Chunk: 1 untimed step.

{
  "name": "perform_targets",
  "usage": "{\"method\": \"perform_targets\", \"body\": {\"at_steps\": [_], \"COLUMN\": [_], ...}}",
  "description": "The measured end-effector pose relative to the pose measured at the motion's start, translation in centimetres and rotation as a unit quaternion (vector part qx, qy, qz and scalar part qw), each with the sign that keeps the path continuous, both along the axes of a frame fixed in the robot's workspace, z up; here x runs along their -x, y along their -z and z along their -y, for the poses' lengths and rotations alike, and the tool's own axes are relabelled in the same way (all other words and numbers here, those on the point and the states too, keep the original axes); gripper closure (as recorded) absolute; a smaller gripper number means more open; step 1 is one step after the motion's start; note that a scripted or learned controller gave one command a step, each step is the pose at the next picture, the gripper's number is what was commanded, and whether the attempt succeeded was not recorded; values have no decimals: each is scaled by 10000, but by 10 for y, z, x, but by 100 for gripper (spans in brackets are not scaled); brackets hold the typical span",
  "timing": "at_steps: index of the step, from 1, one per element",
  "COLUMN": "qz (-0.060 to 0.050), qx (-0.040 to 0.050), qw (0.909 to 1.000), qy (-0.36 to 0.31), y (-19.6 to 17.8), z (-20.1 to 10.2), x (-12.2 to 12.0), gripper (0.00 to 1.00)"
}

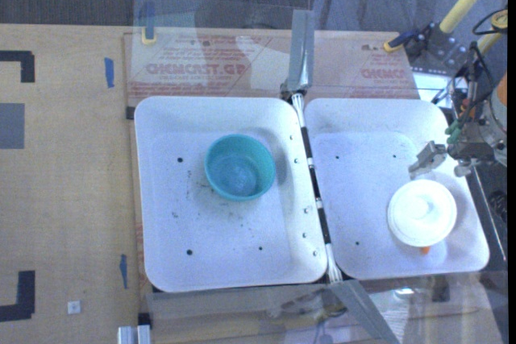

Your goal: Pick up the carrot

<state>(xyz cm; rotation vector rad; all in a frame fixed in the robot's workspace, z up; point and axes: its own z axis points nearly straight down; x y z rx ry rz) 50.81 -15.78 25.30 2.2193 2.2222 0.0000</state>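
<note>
The gripper (pixel 439 159) hangs at one o'clock of the white bowl (pixel 422 212), holding nothing; its spread cannot be told. Carrot (pixel 426 250) peeks out at the bowl's six.

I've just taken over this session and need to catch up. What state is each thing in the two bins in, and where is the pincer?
Teal round plastic bowl: upright, mouth up, in the left white bin.
White round lid-like dish: lying flat in the right white bin.
Orange carrot: mostly hidden, a small bit peeking out at the dish's near edge.
Pincer: above the right bin, just beyond the dish, holding nothing.
</note>
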Motion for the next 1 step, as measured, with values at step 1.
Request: {"method": "perform_targets", "body": {"at_steps": [1], "qz": [-2], "qx": [-4], "qw": [9899], "qy": [-1420], "y": [11], "z": [44], "x": [29], "gripper": [0]}}
